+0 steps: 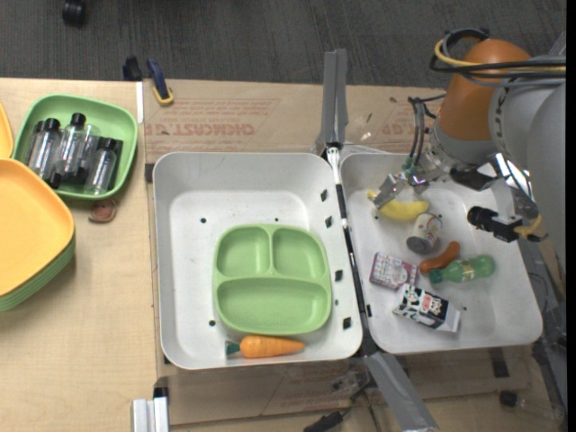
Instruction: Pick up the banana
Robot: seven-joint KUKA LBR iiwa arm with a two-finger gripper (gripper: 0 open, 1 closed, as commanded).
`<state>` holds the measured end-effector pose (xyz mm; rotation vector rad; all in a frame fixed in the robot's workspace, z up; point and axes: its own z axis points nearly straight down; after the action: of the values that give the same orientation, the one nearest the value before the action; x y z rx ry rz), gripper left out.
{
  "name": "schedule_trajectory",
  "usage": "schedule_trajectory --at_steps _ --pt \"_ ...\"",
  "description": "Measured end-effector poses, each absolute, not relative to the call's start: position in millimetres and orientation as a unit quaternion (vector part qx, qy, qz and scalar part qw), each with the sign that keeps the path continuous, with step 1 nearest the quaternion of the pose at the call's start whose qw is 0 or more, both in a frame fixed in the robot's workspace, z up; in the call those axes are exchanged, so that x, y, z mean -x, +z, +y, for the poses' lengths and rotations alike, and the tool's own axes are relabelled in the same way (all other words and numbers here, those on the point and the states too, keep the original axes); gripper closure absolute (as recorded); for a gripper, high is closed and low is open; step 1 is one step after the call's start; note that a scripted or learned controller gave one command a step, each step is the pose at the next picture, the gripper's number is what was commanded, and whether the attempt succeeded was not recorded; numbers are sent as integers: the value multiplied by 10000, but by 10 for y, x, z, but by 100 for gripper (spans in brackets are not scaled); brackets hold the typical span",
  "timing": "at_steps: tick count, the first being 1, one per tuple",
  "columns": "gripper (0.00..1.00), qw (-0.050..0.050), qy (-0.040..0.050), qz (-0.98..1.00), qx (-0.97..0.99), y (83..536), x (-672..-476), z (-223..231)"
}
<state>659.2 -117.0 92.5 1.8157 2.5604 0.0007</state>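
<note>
Nearest the camera, at the front edge of the left bin (171, 268), a carrot (267, 346) lay on its side just below a green divided plate (273, 280) that sat on the bin floor. In the right bin (513, 318), the closest item was a small black-and-white carton (425, 308) lying flat, with a pink patterned packet (391, 269) just beside it toward the bin's inner wall. A little farther back, a green bottle (465, 269) lay on its side, touching a red sausage-shaped piece (440, 256), and a small grey can (422, 234) rested near both.

Behind the can lay the banana (404, 209), yellow, on the floor of the right bin toward its back-left part. The gripper (393, 190) was down at the banana's upper left end, its metal fingers close over the fruit; whether they were spread or pinched could not be told from this slant, nor whether the banana sat between them. The grey arm (531, 115) with its orange band rose from there to the right.

Off to the left on the bench, stacked yellow plates (31, 232) sat near a green tray (76, 142) holding small dark-capped bottles (72, 151). Farthest back, a blue-handled tool (158, 81) lay at the bench's rear edge.
</note>
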Motion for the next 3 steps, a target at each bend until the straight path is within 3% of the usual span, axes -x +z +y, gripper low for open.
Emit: schedule_trajectory --at_steps 1,2,3 --pt "0 -6 -6 7531 -6579 915 -6370 -1085" --pt "0 9 -4 7247 -6890 920 -6588 -1059" --pt "100 17 -10 7256 -6881 1013 -6589 -1062"
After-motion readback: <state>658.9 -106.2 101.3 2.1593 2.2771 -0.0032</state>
